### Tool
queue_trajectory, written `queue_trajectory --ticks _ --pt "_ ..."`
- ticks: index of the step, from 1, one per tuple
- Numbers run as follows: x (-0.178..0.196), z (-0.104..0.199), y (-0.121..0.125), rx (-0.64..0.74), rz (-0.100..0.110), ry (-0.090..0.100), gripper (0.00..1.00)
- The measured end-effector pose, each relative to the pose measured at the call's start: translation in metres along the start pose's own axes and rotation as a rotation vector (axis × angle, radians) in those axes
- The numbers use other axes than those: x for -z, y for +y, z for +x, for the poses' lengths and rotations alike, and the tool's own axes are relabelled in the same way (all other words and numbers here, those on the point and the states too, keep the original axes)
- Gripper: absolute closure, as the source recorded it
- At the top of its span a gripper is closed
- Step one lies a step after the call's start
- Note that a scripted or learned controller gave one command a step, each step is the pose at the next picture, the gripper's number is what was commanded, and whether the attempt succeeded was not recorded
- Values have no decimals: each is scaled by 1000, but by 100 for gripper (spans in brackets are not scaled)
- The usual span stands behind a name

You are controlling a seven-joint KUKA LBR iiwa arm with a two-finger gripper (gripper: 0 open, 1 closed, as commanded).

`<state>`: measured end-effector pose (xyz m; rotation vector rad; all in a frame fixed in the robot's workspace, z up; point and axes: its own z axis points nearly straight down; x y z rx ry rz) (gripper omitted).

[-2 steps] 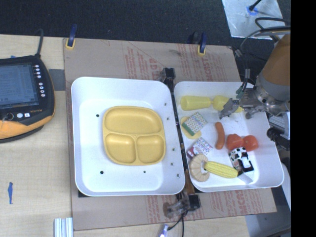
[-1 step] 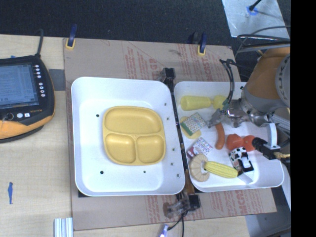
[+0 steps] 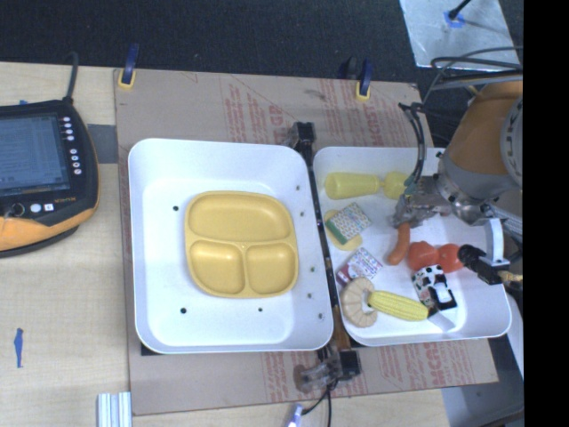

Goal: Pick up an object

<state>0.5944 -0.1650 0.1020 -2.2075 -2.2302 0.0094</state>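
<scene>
One fixed camera above the bench, looking down at a slant.
It takes in both white bins: left bin (image 3: 151, 238), right bin (image 3: 484, 323) (arm (image 3: 484, 149) enters from the right), from moderately near.

The arm (image 3: 484, 149) reaches in from the right, wrist bent down, gripper (image 3: 411, 213) pointing low

Divided tray (image 3: 241, 243) in left bin (image 3: 151, 238), toys (image 3: 397, 305) in right bin (image 3: 484, 323)

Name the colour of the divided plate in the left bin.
Yellow. The divided plate shows plainly in the camera view, lying flat in the white left bin.
</scene>
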Motion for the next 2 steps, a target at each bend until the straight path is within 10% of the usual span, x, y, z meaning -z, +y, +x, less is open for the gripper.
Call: queue_trajectory --ticks 1,2 --pt "91 78 21 -6 -5 3 100" --pt "97 135 13 -4 -1 1 100"
